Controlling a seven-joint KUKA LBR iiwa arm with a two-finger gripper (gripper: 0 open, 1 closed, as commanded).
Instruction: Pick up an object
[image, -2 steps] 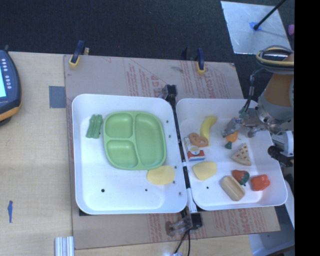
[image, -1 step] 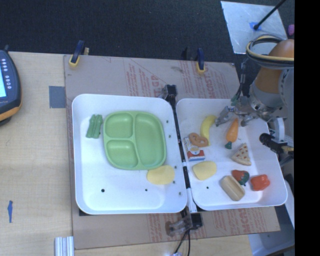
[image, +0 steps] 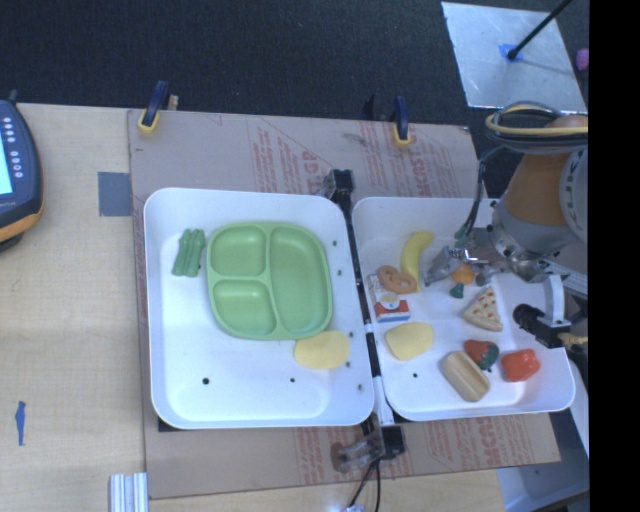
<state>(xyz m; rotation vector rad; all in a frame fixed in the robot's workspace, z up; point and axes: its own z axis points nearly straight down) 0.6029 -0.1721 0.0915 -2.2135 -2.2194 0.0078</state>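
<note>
Over the right bin (image: 560, 400), near its upper right part, hangs the gripper (image: 452, 268), reaching in from the right on the grey arm (image: 545, 195) with its orange band. Its metal tip points left and down toward the bin floor, and a small carrot (image: 461, 276), orange with a green end, sits right at that tip. Whether the carrot is pinched between the fingers or only lies under them I cannot tell, nor can I make out how far the fingers are spread.

Just left of the tip lies a yellow banana (image: 415, 253), tilted, close to the gripper but apart from it. Below the banana sit a brown pretzel (image: 395, 279) and a small red and white carton (image: 390, 305) against the bin's left wall. A pale yellow lump (image: 409, 340) lies below those. A pizza slice (image: 484, 310) rests just below and right of the carrot. Near the bin's lower edge are a hot dog bun (image: 465, 376), a red and green strawberry (image: 481, 353) touching it, and a red tomato (image: 519, 365) to the right.

The left bin (image: 170, 380) holds a green divided plate (image: 270, 279) in its middle, a green bean pod (image: 187, 252) just left of the plate, and a second pale yellow lump (image: 321, 350) at the plate's lower right corner.
</note>
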